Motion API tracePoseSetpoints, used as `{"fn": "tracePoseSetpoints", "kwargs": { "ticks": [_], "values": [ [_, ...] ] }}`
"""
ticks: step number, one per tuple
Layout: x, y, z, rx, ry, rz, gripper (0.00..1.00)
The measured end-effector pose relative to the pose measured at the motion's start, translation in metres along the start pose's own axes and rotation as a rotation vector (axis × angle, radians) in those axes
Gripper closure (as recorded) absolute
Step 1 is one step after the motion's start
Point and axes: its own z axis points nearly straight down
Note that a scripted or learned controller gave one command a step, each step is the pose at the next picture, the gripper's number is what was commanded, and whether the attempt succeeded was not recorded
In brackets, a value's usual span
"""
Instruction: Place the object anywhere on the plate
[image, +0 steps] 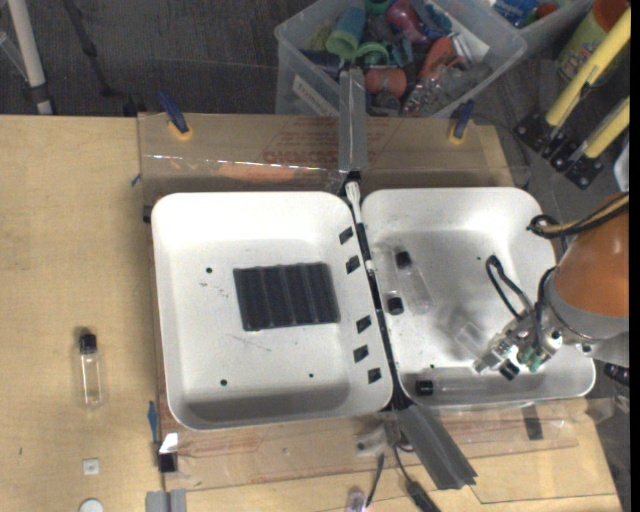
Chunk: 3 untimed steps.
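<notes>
A black ribbed plate (287, 296) lies flat in the middle of the left bin (180, 230). Three clear vials with black caps lie in the right bin (450, 215). One vial (408, 270) is near the bin's left wall. A second vial (395, 303) lies just below the first. The third vial (448, 383) lies along the front wall. My gripper (508, 360) hangs low over the front right part of the right bin, just right of the third vial and above it. The view does not show anything held in it. The arm's orange band (598, 280) is above it.
A black divider with clips (360, 290) runs between the two bins. Another clear vial (90, 366) lies on the wooden bench far left. A clear tub of coloured toys (400, 45) stands behind the bins. Black cables (505, 285) loop over the right bin.
</notes>
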Motion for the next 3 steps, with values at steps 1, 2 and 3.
{"fn": "tracePoseSetpoints", "kwargs": {
  "ticks": [1,2,3],
  "values": [
    [-0.015,-0.012,-0.034,0.001,0.0,0.307,1.0],
    [0.002,0.002,-0.074,0.003,0.0,0.697,1.0],
    [-0.034,-0.008,-0.074,0.003,-0.001,0.793,1.0]
  ]
}}
